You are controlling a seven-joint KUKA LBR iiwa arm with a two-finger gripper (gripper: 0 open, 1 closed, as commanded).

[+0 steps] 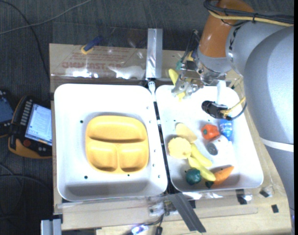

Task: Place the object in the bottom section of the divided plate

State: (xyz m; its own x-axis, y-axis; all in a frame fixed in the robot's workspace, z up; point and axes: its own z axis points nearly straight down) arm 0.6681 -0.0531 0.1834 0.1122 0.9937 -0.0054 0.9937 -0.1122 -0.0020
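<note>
Hand point(185, 88) at right bin's far edge, grip state unclear; divided plate point(117, 143) long axis left-right.

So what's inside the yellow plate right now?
Nothing that I can see. The yellow plate sits in the left bin with all three sections bare. The toy food is all in the right bin.

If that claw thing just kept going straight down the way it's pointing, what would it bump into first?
Probably the bare white floor at the far end of the right bin. The gripper points down there; the toy food pile lies nearer the camera. Depth is hard to judge from this slant.
</note>
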